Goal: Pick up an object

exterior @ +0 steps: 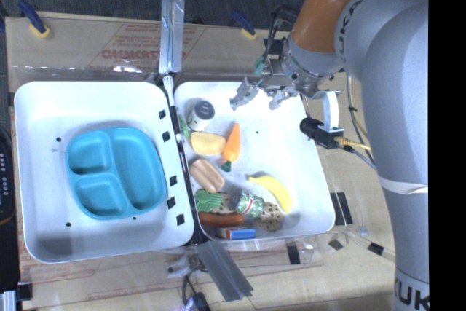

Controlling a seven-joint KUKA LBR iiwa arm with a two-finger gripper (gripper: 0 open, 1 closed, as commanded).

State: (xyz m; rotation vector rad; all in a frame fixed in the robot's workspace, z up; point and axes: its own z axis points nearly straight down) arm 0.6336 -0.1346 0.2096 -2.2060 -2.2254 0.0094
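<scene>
The left bin (pixel 44 178) holds one thing: a blue divided plate (pixel 114 172) with three compartments, lying near its middle. The right bin (pixel 309 178) carries a cluster of toy food along its 9 to 6 o'clock side. At about 10 o'clock sits a small round grey-capped jar (pixel 201 111); just below it lies a pale yellow block (pixel 207 143), touching an orange carrot (pixel 231 144) that stands nearly on end. Toward 8 o'clock rests a tan bread roll (pixel 207 174). A banana (pixel 272 190) lies near 5 o'clock. At 6 o'clock are a crumpled patterned packet (pixel 245 205), a red sausage (pixel 220 218) and a small red-and-blue box (pixel 237 233). The gripper (pixel 258 97) hovers at the right bin's 12 o'clock edge, fingers spread wide with nothing between them
</scene>
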